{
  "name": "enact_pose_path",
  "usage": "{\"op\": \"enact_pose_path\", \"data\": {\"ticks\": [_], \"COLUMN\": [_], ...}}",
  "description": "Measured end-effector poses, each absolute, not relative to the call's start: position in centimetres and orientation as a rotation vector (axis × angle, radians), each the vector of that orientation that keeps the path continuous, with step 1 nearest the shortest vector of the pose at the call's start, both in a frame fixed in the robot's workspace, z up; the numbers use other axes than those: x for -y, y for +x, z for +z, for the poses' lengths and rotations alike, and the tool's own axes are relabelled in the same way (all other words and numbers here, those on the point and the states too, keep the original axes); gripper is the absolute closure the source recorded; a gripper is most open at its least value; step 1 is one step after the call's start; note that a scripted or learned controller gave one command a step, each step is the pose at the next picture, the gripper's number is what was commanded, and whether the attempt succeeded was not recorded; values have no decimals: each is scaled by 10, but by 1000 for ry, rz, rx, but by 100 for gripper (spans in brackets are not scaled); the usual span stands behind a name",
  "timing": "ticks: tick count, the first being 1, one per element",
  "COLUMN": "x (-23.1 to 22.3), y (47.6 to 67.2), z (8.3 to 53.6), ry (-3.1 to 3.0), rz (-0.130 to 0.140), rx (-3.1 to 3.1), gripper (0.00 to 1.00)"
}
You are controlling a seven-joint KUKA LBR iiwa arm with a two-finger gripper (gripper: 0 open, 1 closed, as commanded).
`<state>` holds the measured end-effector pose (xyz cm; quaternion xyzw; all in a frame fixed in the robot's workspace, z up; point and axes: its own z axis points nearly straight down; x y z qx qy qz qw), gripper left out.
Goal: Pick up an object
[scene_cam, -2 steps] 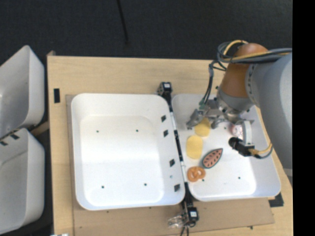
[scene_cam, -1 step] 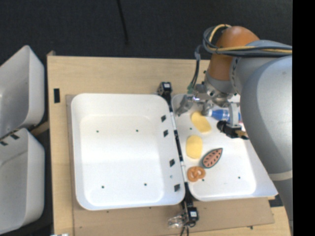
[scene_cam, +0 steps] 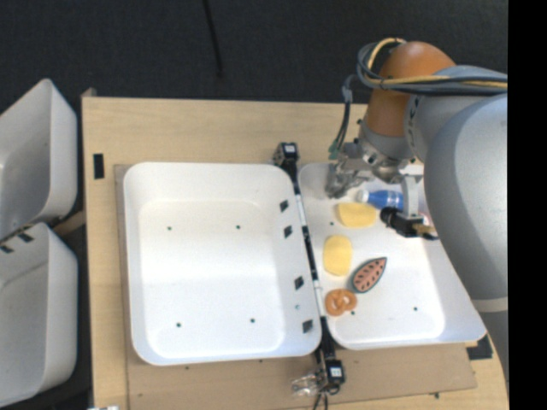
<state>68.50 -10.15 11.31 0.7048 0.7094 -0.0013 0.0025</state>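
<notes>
pale wood bench (scene_cam: 197,126) under a dark backdrop carries two shallow white bins side by side. left bin (scene_cam: 214,263) sits bare white, right bin (scene_cam: 410,314) holds the objects. the gripper (scene_cam: 344,178) hangs low at the far end of the right bin, and whether it is open or closed cannot be told from this angle. just beside it lies a yellow block (scene_cam: 357,215), with a blue and white bottle (scene_cam: 382,198) touching behind. nearer sit a yellow oval piece (scene_cam: 338,254), a brown seed-patterned slice (scene_cam: 369,274) and an orange ring (scene_cam: 340,301), clustered close
</notes>
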Motion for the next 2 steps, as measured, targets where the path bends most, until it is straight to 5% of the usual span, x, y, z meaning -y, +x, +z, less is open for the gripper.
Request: {"op": "enact_pose_path", "data": {"ticks": [1, 2], "x": [99, 34], "y": [627, 693], "z": [100, 208], "ry": [2224, 2207], "rz": [-6, 14], "rx": [-2222, -2222], "gripper": [100, 100]}}
